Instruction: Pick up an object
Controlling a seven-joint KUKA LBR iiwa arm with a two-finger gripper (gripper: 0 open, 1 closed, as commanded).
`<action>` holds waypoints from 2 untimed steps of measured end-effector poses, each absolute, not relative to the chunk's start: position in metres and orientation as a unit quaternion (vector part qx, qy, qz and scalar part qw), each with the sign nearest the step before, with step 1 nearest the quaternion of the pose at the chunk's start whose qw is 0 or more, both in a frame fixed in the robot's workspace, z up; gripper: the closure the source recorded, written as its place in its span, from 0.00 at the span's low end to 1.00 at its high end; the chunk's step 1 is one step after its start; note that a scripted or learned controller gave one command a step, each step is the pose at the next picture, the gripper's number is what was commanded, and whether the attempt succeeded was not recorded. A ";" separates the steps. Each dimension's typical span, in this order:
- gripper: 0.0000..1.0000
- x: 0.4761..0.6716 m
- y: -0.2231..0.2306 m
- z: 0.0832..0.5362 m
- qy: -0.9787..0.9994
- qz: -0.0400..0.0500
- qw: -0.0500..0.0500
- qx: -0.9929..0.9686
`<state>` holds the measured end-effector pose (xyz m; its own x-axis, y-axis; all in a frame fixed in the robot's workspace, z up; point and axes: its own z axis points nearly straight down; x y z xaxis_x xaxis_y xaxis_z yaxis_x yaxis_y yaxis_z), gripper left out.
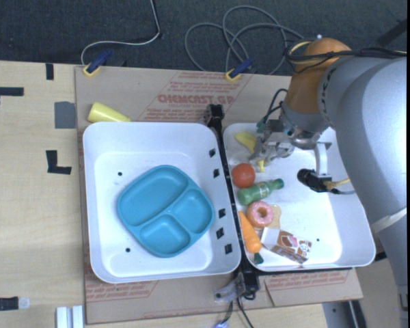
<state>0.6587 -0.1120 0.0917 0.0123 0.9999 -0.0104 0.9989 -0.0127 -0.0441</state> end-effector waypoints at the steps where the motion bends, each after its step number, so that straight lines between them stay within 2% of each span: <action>1: 1.00 0.598 -0.048 0.185 -0.708 -0.001 0.000 -0.706; 2: 0.00 0.597 -0.048 0.184 -0.708 0.000 0.001 -0.706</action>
<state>0.5970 -0.0484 0.1840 -0.0017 1.0000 0.0003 1.0000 0.0017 -0.0014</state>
